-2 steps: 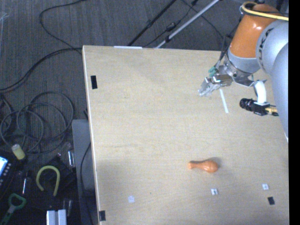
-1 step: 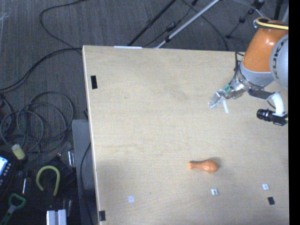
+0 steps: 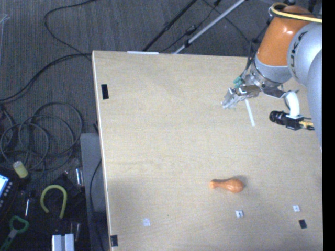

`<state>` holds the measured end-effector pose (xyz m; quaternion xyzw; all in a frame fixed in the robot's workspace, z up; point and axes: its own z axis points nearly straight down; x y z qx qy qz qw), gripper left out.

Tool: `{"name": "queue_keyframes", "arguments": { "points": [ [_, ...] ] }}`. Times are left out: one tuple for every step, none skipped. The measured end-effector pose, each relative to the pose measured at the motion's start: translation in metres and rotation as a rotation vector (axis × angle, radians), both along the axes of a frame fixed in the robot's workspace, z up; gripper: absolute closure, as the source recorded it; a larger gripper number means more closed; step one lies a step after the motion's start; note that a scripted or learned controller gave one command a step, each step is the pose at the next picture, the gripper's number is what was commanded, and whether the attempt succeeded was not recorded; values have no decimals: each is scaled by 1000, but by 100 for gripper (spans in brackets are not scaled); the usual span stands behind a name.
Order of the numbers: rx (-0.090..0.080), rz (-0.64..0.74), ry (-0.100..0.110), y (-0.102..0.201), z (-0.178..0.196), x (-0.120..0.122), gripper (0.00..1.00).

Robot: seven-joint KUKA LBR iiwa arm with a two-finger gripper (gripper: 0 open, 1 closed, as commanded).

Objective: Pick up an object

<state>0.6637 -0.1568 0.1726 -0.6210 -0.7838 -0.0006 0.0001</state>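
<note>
Lay alone on the pale, smooth wooden bench top (image 3: 172, 140): a small orange object (image 3: 228, 185), glossy, pear-shaped, bulbous at the right end and tapering to a narrow neck at the left. Hovered well up and right of that orange object: the gripper (image 3: 231, 99), metallic and blurred, below the arm's (image 3: 293, 46) rounded orange band. Fingers too small and smeared to judge, perhaps slightly parted. Nothing pinched visibly between them. Sat near the object's lower right: small square markers (image 3: 239, 213).
</note>
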Motion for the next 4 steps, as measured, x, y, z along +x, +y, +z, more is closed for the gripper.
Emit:
{"name": "queue_keyframes", "arguments": {
  "points": [
    [-5,130,0,-49,8,5,100],
    [0,85,0,15,3,5,100],
    [0,12,2,71,11,5,100],
    [-3,160,2,5,-89,4,100]
  ]
}}
